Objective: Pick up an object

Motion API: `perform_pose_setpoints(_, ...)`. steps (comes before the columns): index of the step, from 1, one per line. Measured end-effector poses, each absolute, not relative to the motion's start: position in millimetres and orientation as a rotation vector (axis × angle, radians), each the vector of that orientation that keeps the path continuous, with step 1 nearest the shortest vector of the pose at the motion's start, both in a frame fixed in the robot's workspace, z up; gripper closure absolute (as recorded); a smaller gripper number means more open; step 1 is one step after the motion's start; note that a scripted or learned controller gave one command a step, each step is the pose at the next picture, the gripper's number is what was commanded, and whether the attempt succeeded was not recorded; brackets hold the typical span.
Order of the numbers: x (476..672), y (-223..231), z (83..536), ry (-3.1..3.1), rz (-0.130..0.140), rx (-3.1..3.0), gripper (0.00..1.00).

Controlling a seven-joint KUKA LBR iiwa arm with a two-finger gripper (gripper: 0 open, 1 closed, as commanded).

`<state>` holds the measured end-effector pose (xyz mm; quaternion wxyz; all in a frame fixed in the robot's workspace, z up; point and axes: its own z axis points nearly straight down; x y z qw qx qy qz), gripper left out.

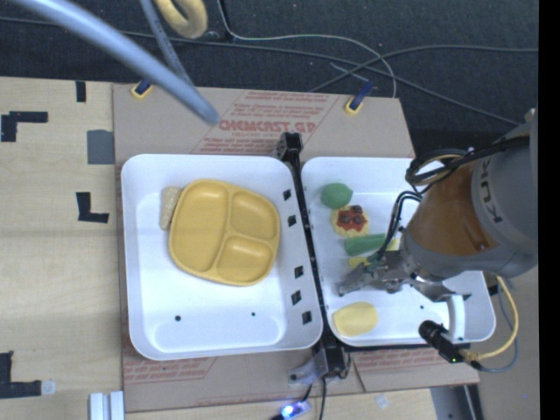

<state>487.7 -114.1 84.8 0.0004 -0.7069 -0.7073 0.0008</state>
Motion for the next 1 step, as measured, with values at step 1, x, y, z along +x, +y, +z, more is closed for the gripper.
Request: perform_pose_setpoints(1,488.3,-114.2,97.4,-2.222,0.002,-2.221,1.00)
